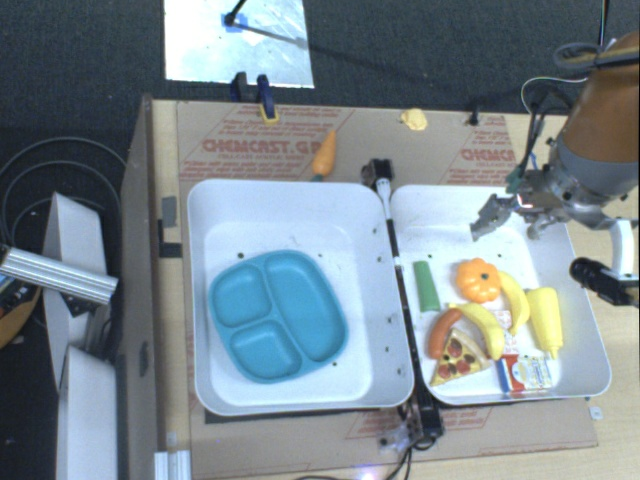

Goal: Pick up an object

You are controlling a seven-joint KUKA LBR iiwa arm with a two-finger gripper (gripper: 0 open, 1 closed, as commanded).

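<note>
The right bin [430,218] holds a cluster of toy food at its front: an orange pumpkin-like piece [478,280], a green stick [427,285], a banana [487,326], a red sausage [443,331], a pizza slice [460,356], a yellow bottle-shaped piece [545,318] and a small printed carton [523,372]. My gripper [492,215] hangs over the back of this bin, up and right of the pumpkin piece, apart from all the food. Nothing shows between its fingers.
The left bin [230,218] holds a blue divided plate [277,313]. An orange carrot piece [323,154] and a small yellow piece [413,120] lie on the cardboard behind the bins. A black clamp [378,174] sits between the bins at the back.
</note>
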